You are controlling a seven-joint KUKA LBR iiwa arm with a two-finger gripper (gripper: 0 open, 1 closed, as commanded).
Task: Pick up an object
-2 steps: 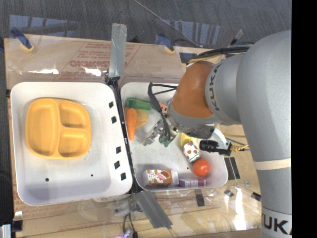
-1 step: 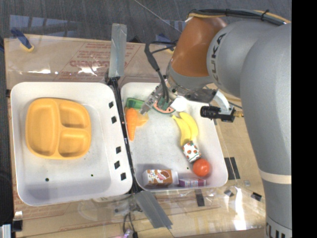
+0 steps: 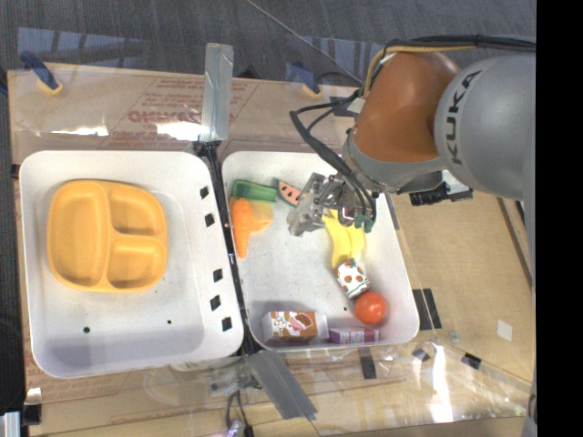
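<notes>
1. Overhead: "KUKA" reads on arm (image 3: 474, 107); gripper (image 3: 314, 209) low in right bin (image 3: 396, 244), just above banana (image 3: 343, 235). Grip state: can't tell.
2. Nearby: carrot (image 3: 244, 221), tomato (image 3: 370, 308), labelled bottle (image 3: 294, 325), text unreadable. Yellow tray (image 3: 107, 235) in left bin (image 3: 36, 244).

A yellow divided tray (image 3: 107, 235) lies in the left bin (image 3: 36, 271).
</notes>
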